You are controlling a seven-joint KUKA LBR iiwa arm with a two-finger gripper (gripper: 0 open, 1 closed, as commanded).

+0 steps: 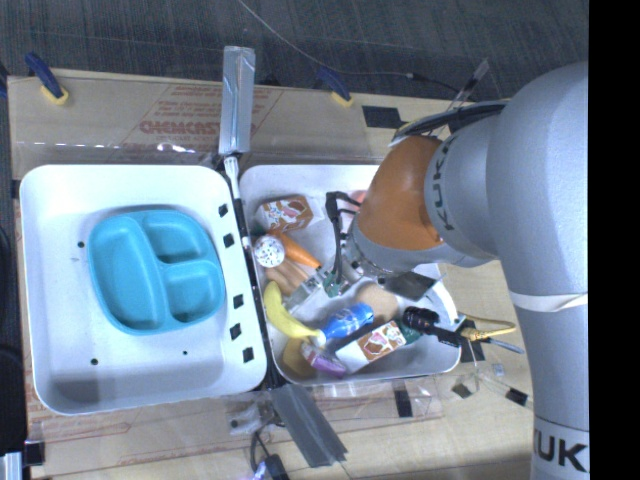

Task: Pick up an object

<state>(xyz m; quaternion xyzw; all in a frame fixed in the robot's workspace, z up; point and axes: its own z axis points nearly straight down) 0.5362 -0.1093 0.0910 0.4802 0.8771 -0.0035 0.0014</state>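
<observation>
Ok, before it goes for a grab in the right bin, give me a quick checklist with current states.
1. End effector is over the right bin: ok.
2. Finger opening visible: cannot tell, the wrist hides it.
3. Nothing already held: cannot tell.
4. Target separated from neighbours: not ok; the banana, carrot and blue bottle lie crowded together.
5. Blue tray in the left bin is out of the arm's way: ok.
</observation>
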